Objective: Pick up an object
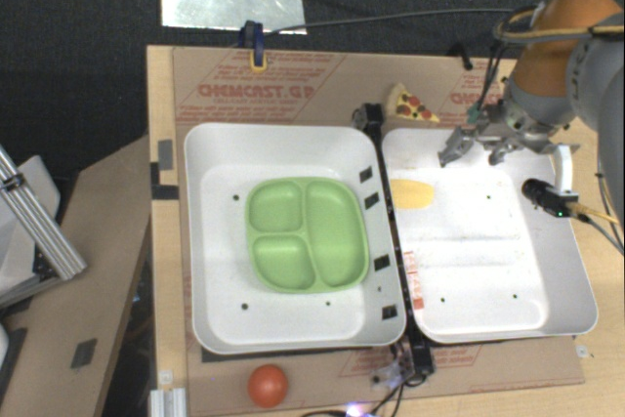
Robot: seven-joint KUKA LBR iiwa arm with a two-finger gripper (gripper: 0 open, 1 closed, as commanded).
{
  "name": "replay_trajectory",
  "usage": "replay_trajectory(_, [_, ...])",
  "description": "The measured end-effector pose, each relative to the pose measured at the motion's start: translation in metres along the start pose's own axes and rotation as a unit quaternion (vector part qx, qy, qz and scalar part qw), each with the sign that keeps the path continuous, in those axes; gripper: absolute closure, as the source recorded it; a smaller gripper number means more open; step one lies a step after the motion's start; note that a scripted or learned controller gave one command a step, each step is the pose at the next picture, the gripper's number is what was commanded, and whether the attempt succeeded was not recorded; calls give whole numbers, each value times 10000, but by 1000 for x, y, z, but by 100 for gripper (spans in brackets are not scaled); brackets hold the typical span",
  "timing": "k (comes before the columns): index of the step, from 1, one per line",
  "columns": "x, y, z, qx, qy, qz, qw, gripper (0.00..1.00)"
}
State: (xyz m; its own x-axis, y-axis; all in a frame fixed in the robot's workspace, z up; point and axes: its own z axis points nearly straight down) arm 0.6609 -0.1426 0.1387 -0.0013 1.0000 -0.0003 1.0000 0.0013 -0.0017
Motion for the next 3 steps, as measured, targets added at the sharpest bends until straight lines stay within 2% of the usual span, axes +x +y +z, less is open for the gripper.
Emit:
replay_trajectory(1, [0, 2, -14, -39, -6, -7, 10000, 100])
replay_trajectory(2, [2, 0, -59, -44, -3, -13, 10000, 100])
replay_trajectory(3, [2, 1, -67, -29, 0, -13, 10000, 100])
